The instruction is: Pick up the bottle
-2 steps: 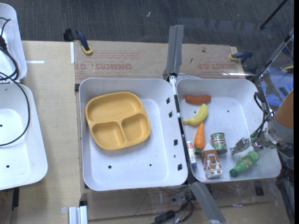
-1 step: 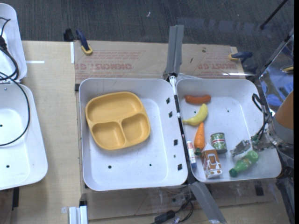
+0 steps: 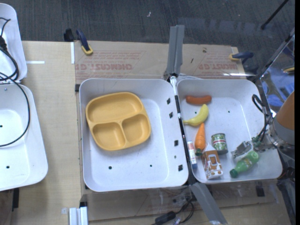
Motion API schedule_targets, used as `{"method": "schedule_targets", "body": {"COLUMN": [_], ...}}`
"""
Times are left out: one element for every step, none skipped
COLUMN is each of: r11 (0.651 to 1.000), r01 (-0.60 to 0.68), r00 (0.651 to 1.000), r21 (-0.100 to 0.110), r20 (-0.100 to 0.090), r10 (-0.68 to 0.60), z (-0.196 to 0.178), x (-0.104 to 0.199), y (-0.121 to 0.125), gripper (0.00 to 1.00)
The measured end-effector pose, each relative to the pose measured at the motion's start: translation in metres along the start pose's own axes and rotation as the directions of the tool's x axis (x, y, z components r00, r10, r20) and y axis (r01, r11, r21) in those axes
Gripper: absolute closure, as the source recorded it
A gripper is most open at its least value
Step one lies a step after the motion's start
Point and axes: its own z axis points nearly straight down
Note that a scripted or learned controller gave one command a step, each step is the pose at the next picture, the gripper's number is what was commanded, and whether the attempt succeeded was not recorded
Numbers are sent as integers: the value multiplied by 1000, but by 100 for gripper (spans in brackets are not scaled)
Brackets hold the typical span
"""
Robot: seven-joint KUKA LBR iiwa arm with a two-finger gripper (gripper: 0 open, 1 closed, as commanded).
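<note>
The claw sits low in the right bin, just above the green bottle; whether it is open or closed cannot be told. The bottle lies on its side near the bin's near-right corner, right of a small carton.

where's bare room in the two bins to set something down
Left bin: bare floor in front of and to the right of the yellow tray. Right bin: a bare patch right of the sausage and banana. Its near end is crowded: carrot, can, carton, bottle, end effector.
</note>
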Motion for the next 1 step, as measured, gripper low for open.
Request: {"method": "schedule_targets", "body": {"r11": [994], "r01": [-110], "r00": [994], "r21": [-3], "r20": [6], "r10": [110], "z": [-3], "x": [6], "y": [1], "gripper": [0]}}
